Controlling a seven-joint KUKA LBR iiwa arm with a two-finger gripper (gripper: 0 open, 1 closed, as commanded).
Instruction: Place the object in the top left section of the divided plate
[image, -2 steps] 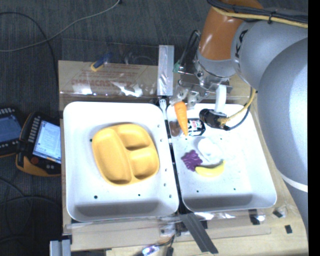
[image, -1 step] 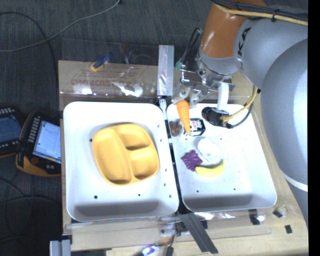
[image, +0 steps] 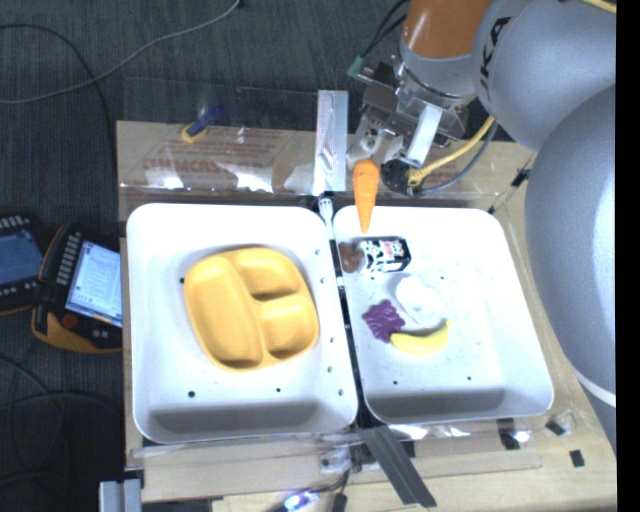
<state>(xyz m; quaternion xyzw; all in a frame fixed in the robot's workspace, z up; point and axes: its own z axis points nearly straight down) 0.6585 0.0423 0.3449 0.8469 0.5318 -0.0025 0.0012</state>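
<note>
One view, overhead camera: gripper (image: 372, 150) at 12 o'clock of the right bin (image: 500, 300) grips the carrot (image: 365, 192) hanging tip-down, so carry it toward 9 o'clock, well above the bin walls, and release low over the yellow divided plate's (image: 252, 305) top-left section.

Carrot (image: 365, 195) hanging from tool (image: 372, 150), yellow divided plate (image: 252, 305) in left bin (image: 160, 400).
</note>
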